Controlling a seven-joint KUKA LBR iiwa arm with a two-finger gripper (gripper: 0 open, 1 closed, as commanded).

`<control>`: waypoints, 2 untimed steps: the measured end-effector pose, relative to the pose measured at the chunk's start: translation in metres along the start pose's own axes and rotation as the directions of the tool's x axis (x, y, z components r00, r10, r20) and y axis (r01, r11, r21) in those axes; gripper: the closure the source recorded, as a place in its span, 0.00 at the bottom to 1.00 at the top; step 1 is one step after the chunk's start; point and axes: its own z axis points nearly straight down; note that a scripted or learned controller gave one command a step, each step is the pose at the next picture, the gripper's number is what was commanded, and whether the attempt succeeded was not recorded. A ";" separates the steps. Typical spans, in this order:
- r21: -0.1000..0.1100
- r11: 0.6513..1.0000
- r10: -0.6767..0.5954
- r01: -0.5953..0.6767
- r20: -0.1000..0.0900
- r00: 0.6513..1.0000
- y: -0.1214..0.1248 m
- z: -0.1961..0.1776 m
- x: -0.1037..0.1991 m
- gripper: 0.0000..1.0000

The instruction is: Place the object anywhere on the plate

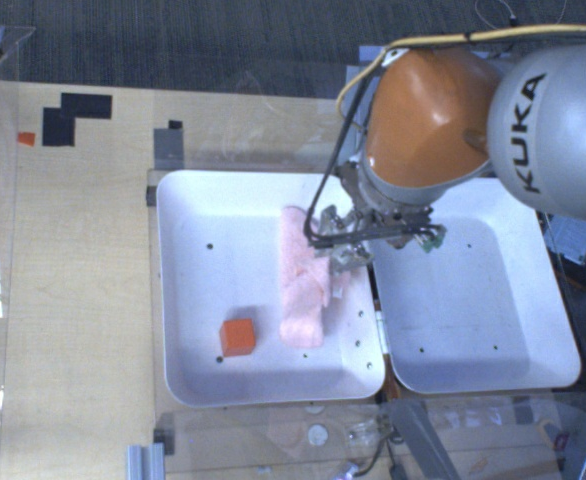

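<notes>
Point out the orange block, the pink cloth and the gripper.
orange block (238,337): camera view, on its top face.
pink cloth (301,298): camera view, on the middle of the strip.
gripper (345,260): camera view, at its lower tip over the cloth's right edge.

- The small orange cube (238,337) lies in the shallow white left bin (188,268), near its front.
- The pale pink cloth (301,293) lies right of it, same bin.
- The shallow white right bin (503,308) sits beside.
</notes>
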 end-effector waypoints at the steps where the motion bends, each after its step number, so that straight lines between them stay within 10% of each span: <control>1: 0.001 0.991 -0.133 0.133 0.005 0.991 0.021 -0.018 0.002 1.00; 2: 0.003 0.974 -0.225 0.225 0.006 0.974 0.007 -0.024 0.009 1.00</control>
